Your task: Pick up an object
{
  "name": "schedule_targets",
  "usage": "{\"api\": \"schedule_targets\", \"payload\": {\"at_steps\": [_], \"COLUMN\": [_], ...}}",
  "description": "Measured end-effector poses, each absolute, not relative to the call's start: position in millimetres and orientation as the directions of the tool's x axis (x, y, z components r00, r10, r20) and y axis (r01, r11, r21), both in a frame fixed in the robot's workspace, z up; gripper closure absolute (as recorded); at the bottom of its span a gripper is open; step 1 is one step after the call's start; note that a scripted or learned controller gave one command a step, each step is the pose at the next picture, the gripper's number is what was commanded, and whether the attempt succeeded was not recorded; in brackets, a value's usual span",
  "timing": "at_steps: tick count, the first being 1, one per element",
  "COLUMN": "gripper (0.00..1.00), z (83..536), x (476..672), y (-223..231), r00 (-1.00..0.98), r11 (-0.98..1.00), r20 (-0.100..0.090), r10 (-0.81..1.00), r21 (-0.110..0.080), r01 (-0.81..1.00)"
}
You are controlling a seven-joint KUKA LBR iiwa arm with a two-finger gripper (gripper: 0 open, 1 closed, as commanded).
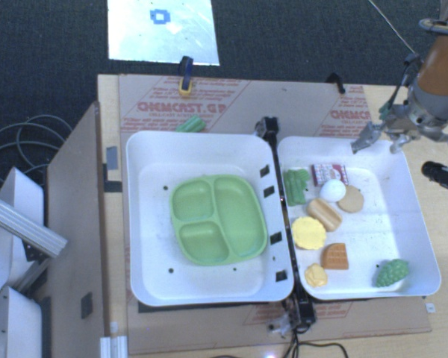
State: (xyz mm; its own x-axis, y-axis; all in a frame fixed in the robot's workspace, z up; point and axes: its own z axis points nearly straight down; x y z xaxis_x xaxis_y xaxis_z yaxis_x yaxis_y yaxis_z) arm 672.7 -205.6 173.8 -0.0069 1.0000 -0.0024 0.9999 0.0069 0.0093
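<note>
White plastic walls frame what we see: the right bin keeps its toy food on the left and near side, with bare floor along the far-right wall. Our gripper hovers over the bin's far rim, fingers spread apart, holding nothing. The white ball lies beside the red packet. A green divided tray sits in the left bin.

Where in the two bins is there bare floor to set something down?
Right bin: bare strip along its right wall, above the green broccoli piece. Its left half is crowded with toy food around the white egg. Left bin: bare margins around the green divided tray.
</note>
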Motion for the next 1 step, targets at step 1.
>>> {"api": "schedule_targets", "payload": {"at_steps": [1], "gripper": [0.00], "z": [152.4], "x": [627.8], "y": [-206.6], "r00": [0.000], "r11": [0.000], "r20": [0.000], "r10": [1.000], "r21": [-0.003], "r01": [1.000]}}
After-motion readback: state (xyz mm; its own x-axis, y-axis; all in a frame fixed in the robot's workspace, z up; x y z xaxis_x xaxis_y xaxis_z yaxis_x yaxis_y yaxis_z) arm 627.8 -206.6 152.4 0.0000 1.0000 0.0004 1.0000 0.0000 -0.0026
